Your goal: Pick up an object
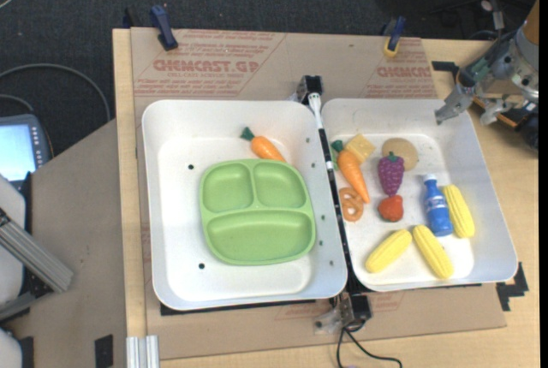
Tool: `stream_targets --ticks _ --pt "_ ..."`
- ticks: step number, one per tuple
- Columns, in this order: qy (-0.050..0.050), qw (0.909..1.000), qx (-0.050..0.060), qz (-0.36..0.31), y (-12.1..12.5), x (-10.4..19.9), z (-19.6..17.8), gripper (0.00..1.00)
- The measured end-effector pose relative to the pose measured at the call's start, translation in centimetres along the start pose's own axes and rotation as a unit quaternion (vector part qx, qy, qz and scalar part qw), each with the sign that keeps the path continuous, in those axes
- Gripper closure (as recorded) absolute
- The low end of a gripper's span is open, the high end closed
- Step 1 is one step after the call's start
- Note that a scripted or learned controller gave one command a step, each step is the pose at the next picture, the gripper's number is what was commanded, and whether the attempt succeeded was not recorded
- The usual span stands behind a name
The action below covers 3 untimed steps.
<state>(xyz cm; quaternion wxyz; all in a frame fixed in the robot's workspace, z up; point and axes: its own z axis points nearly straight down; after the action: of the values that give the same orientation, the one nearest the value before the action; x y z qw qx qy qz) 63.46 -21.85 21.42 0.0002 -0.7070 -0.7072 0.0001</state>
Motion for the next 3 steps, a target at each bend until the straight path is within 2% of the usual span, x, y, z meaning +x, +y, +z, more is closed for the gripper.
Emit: stream_targets --ticks 1,2,3 --pt "0.002 1.0000 0.004 -0.002 -2.7 6.3 7.4 0.00" --pt "0.002 1.0000 0.004 -0.001 -4.6 10.9 13.3 0.00" --pt "0.000 1.0000 -0.001 0.000 -4.4 10.6 11.9 1.00"
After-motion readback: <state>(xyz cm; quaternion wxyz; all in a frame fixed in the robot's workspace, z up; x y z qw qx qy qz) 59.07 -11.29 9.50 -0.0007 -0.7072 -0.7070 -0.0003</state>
